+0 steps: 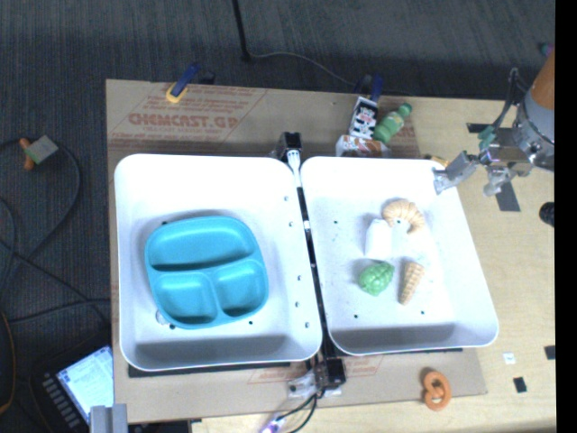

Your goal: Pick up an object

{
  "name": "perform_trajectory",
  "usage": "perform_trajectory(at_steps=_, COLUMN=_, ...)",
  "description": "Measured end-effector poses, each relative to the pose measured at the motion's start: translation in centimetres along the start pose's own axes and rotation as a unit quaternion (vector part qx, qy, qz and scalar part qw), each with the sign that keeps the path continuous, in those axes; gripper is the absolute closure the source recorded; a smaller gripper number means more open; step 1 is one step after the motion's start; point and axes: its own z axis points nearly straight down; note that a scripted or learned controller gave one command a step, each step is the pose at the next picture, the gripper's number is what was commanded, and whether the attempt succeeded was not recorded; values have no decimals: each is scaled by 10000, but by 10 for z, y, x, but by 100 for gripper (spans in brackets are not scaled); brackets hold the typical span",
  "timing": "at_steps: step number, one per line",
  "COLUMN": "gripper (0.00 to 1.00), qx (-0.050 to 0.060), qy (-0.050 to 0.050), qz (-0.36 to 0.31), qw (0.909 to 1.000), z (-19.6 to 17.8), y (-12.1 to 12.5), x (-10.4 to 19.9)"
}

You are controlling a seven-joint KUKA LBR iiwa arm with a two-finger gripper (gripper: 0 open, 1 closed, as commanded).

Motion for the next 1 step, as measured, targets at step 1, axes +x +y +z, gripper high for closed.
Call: perform_trajectory(at_steps=1, gripper=0, qx=17, qy=26, qz=-9, qw=10000, z=131, y=-11, x=-8)
